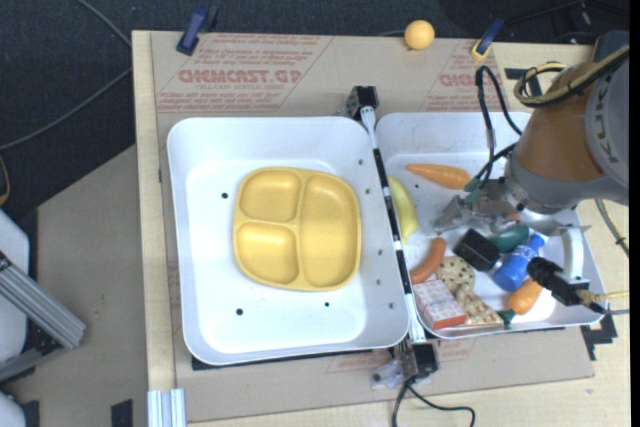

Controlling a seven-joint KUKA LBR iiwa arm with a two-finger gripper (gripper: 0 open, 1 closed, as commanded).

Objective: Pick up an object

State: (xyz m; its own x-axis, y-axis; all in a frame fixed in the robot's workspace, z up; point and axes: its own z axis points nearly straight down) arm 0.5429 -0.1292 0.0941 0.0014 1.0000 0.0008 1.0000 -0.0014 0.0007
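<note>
The right bin point(420, 130) holds a jumble of small items. An orange carrot point(438, 174) lies near its back, and a pale yellow banana point(402, 205) rests along its left wall. A red sausage point(428, 260) and a patterned cracker box point(455, 293) lie toward the front. To the right are a black block point(476, 249), a teal piece point(511, 238), a blue item point(514, 267) and a second small carrot point(523, 296). My gripper point(464, 212) hangs low in the middle of this bin, just below the back carrot and above the black block, and the grey arm hides its right side.
The left bin point(195, 215) carries a yellow divided plate point(297, 227). A black clamp point(362, 100) sits at the back where the two bins meet. An orange ball point(419, 34) and blue clips point(193, 28) lie at the bench's far edge. Cables run beside the arm at right.
</note>
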